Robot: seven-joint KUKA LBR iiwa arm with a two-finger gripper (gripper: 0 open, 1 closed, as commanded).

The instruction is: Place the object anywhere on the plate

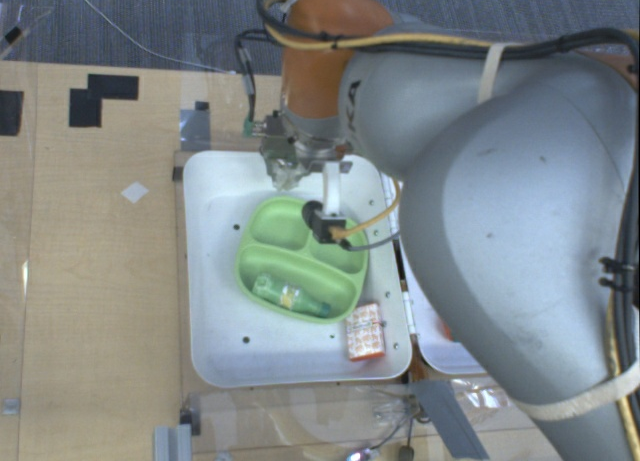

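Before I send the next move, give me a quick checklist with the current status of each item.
1. Green plate sits inside the left bin: ok.
2. Green bottle lies in the plate's large compartment: ok.
3. Orange packet on the plate: not ok, it lies on the bin floor beside the plate.
4. Pincer carries something: cannot tell.
5. Pincer over the packet: not ok, it is at the bin's far edge.

The arm (520, 209) was a bulky, rounded shell of smooth grey. Above the wrist (300, 137) sat a glossy orange band (325, 44), domed on top. Black and yellow cables (420, 41) looped out of the band and lay along the grey casing, bound by a pale strap (490, 69). The gripper (284, 175) was a small cluster of pale metal.
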